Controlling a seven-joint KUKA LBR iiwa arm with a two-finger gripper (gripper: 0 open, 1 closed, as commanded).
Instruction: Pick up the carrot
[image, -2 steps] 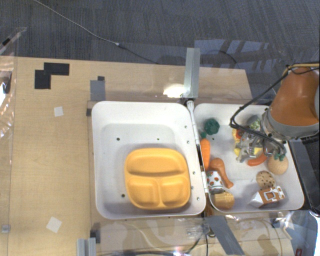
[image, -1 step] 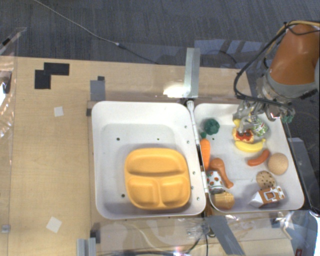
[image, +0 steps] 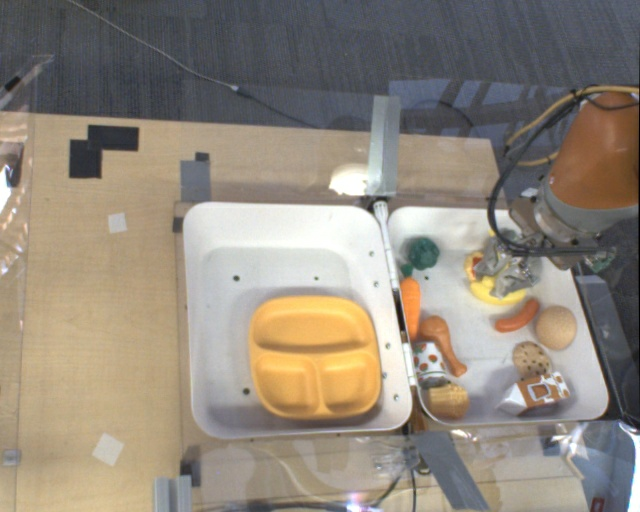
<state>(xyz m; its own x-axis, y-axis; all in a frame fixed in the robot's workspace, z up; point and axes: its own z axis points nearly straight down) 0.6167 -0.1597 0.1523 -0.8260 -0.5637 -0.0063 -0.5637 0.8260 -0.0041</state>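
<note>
My claw (image: 503, 268) over a yellow toy (image: 497, 288) in the right bin (image: 590, 400), its grip unreadable to me, carrot (image: 410, 303) well apart by the bin's left wall.

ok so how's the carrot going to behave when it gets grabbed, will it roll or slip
The carrot looks like smooth moulded toy food, so probably stiff, light and a bit slippery. Its tapered, round body may roll or squirt out of a pinch. It lies against the right bin's left wall with the chicken drumstick close by, so a push would likely pivot it.

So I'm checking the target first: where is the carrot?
In the camera view, the carrot lies against the right bin's left wall, below the green broccoli, above the chicken drumstick.
</note>
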